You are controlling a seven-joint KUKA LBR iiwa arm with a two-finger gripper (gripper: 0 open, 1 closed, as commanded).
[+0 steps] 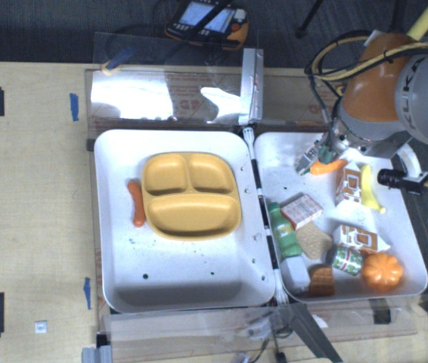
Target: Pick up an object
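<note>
2 white bins sit side by side. You can see the gripper low at the back of the right bin, right at the orange carrot. You cannot tell its state. The yellow tray lies in the left bin.

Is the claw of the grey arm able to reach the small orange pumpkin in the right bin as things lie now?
Probably yes. The small orange pumpkin lies uncovered near the front corner of the right white bin, with nothing stacked on it. The claw sits at the far side of that bin, beside an orange carrot.
</note>
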